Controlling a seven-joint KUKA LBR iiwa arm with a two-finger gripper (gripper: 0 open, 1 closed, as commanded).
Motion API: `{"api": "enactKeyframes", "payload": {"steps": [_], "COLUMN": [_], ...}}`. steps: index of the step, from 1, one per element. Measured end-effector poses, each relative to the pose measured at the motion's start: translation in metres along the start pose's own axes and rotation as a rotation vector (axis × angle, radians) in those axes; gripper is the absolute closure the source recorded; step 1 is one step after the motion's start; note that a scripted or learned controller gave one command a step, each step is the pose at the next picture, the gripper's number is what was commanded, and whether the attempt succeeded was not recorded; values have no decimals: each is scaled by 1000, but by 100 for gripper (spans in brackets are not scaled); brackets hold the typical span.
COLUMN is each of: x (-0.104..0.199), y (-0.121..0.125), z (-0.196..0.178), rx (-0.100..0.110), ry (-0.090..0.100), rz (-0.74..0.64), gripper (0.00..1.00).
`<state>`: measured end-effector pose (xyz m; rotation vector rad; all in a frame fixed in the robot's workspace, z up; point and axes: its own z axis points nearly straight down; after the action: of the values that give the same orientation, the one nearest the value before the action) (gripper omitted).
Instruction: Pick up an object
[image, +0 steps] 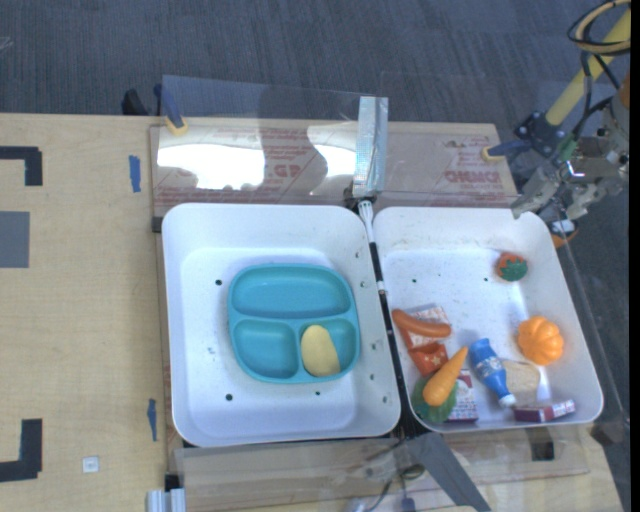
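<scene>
Dark grey carpet floor (300, 40), pale wooden bench top (70, 300), blue tape marks (134, 172)

The right bin (470, 262) has bare floor along its far edge. Toys crowd its near edge. A clear wall (260, 150) stands behind both bins.

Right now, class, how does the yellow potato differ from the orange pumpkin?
The yellow potato is pale, smooth and oval; the orange pumpkin is rounder and lobed. The potato lies in the teal divided plate in the left bin; the pumpkin sits in the right bin. Both are toy foods.
</scene>
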<state>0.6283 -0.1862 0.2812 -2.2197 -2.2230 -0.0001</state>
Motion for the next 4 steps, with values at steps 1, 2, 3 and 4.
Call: {"api": "enactKeyframes", "payload": {"steps": [1, 2, 3, 4], "x": [13, 102, 104, 69], "y": [39, 34, -3, -56], "z": [-25, 67, 50, 190], "rx": [-4, 8, 1, 0], "ry": [-2, 2, 1, 0], "rz": [121, 239, 324, 272], "gripper": [0, 0, 0, 0]}}
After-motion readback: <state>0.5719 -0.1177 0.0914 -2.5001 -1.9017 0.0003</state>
